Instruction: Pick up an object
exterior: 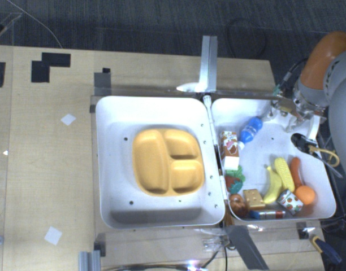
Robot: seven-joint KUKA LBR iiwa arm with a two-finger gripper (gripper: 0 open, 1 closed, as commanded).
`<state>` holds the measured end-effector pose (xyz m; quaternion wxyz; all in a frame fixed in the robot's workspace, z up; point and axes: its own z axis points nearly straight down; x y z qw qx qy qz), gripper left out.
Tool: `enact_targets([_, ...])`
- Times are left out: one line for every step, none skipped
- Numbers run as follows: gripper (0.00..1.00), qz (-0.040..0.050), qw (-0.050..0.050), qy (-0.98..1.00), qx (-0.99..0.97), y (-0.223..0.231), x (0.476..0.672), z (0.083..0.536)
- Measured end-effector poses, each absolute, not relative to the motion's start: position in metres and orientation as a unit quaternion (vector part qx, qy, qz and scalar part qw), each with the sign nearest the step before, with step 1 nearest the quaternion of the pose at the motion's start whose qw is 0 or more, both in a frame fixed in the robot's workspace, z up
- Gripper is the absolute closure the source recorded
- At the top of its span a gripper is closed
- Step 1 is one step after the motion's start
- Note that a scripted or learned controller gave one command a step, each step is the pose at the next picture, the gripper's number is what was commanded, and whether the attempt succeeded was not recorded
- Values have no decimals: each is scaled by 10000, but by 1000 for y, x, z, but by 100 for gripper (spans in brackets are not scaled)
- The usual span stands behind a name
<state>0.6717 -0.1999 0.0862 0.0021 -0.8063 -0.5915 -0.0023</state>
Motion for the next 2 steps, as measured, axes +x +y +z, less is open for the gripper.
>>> enact_targets([100,-39,-24,-5945,-8041,-200,674,97])
enact_targets([0,-29,-22,-5949,-8038,-200,674,97])
